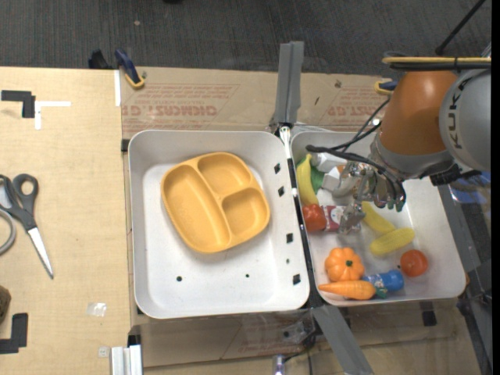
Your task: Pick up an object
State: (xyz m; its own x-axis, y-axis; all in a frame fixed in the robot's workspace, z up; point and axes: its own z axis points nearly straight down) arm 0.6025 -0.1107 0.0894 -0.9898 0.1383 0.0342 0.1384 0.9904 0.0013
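Two white bins sit side by side; left bin [148,287] has a yellow divided plate [215,200]. Right bin [437,283] holds toy food: pumpkin [344,264], carrot [348,290], corn [391,241], tomato [413,262], banana [303,180]. Gripper [355,209] is low over the bin's middle, above a red-and-white item [322,218]; grip state: cannot tell.

A yellow three-compartment plate [216,201] lies in the left white bin [156,287]. On the wooden bench to the left rest grey-handled scissors [30,219]. A blue clamp [129,67] grips the cardboard sheet [195,100] behind the bins.
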